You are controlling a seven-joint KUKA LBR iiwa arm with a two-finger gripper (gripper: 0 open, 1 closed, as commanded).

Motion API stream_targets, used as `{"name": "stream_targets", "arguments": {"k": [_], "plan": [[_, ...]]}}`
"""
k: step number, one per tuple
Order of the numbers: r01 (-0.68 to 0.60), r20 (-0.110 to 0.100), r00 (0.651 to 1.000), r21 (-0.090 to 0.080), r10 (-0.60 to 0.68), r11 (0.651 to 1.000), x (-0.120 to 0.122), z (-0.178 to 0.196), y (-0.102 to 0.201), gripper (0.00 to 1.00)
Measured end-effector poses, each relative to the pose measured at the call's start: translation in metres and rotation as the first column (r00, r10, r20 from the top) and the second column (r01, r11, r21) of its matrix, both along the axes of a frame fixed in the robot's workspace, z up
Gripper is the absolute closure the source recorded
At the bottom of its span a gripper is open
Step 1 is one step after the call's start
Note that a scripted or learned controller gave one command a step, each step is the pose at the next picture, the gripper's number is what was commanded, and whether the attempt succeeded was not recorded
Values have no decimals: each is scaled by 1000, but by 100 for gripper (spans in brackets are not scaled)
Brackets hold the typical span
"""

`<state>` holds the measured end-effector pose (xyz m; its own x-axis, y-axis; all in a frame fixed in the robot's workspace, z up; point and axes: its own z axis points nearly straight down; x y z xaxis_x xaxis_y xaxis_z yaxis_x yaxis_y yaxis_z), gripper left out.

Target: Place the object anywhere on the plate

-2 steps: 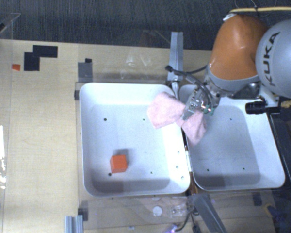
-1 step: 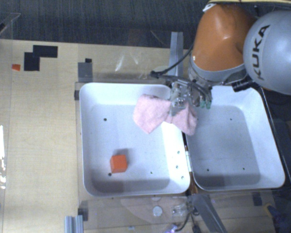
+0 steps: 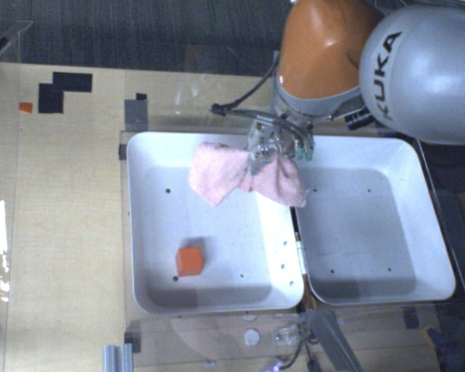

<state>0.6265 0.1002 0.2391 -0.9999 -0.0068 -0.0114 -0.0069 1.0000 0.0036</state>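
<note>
**Gripper has the pink cloth pinched over the seam between the bins**

Gripper (image 3: 267,155) hangs at about twelve o'clock on the bench, just above the far end of the wall shared by the two bins, and its fingers are closed on a pink cloth (image 3: 240,175). The cloth is bunched where the fingers pinch it and falls away in two loose lobes: one spreads toward nine o'clock over the left bin (image 3: 151,215), the other droops toward five o'clock across the dividing wall. That sag suggests the cloth is hanging from the grip along its top edge, though I cannot tell whether its lower folds touch the bin floor or clear it.

From where I stand, the arm (image 3: 372,45) reaches in from three o'clock, its orange band directly over the gripper, which puts the load right at the crossing point between the bins.

Contents are sparse. In the left bin, a small orange block (image 3: 190,261) sits near seven o'clock of that bin, well apart from the cloth. The right bin (image 3: 372,231) holds only the cloth's corner, at its ten o'clock edge. I see no separate plate, so I judge a bin floor stands in for it and the placing is not yet done.
</note>
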Motion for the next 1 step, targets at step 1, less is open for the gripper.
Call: {"name": "stream_targets", "arguments": {"k": [1], "plan": [[1, -1, 1000, 1, -1, 1000, 26, -4, 47, 100]]}}
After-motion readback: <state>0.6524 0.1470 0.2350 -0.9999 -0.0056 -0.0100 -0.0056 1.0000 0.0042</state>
